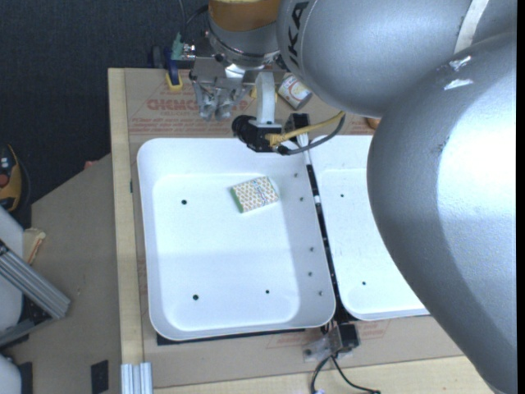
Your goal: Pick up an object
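Camera view: pick not done. Task object, a small patterned packet, lies flat on the floor of the left bin, in the half toward the surface's far edge, a bit closer to the divider between the bins than to the bin's outer wall. Nothing is touching it.

Arm comes in from the right and covers most of the right bin. The wrist with the orange band sits over the far edge of the surface, past the left bin's far rim. The hand hangs there above bare brown board, not over the bin. It's pointing roughly straight down; I can't tell how far open it is at this angle, and I see nothing held in it. A black cable loop dangles from the wrist, just over the far rim of the left bin.

Judgement: everything is left to do. The hand needs to come toward the near edge and a little toward the divider to get over the packet, then descend, close and lift. The packet is thin and flat, so a pinch off the bin floor could easily slip.
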`<state>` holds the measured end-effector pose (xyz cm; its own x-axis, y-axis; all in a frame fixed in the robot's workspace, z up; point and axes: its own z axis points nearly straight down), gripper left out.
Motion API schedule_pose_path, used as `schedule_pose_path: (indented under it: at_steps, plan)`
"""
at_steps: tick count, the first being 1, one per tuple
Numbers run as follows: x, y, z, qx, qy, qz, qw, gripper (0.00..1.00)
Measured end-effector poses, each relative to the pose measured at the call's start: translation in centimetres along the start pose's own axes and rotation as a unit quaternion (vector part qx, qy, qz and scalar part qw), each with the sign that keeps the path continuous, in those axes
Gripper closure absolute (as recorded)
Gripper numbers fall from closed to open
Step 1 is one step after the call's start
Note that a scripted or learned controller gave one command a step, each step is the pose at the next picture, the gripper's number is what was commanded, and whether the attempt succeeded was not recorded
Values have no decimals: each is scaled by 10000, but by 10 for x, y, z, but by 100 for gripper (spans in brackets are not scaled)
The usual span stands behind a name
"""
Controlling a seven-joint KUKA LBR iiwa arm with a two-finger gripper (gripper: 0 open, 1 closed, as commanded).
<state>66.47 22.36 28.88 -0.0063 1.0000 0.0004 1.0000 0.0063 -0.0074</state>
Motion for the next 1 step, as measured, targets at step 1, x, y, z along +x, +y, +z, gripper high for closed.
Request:
schedule_pose_path:
  at_steps: [1]
  plan:
    - [-112, 2, -72, -78, -12, 77, 9999, 100]
